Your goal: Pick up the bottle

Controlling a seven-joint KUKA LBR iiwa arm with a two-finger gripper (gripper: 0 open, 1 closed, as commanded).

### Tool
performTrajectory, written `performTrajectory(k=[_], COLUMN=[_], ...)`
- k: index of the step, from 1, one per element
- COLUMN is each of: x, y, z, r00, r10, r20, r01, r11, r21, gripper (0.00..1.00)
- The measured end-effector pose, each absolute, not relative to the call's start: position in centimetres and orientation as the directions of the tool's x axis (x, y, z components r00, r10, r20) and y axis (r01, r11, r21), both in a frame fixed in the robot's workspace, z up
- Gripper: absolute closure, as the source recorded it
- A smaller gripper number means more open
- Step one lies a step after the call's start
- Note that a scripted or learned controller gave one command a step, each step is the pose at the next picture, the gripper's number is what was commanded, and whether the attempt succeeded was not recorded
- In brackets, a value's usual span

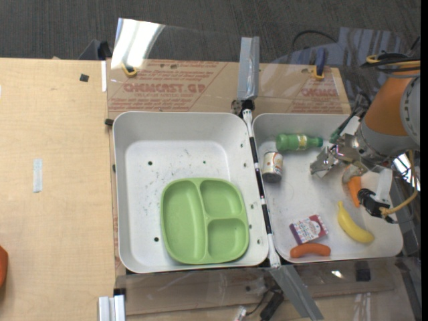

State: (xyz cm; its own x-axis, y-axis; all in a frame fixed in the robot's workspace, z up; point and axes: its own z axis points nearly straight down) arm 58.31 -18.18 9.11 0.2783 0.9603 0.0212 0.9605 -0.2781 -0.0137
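Observation:
A green bottle (pixel 298 142) with a yellow cap lies on its side near the back of the right bin (pixel 287 206). My gripper (pixel 326 165) hangs over the right bin's right half, to the right of the bottle and a little nearer the front, clear of it. Its metal fingers (pixel 319 169) point left and down, with nothing seen between them.
In the right bin lie a small can (pixel 271 166) by the left wall, a red-and-white packet (pixel 308 229), a red sausage-like item (pixel 310 250), a banana (pixel 353 225) and an orange carrot (pixel 354 190). A green divided plate (pixel 204 220) sits in the left bin (pixel 134 179).

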Motion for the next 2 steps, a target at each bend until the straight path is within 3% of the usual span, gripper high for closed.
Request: performTrajectory(k=[1,2], x=[47.7,47.6], y=[-14.3,-9.5], z=[13.3,9.0], r00=[0.187,0.156], r10=[0.982,0.988], r20=[0.0,0.0], r01=[0.982,0.988], r11=[-0.187,-0.156], r21=[-0.004,-0.006], gripper=[0.0,0.0])
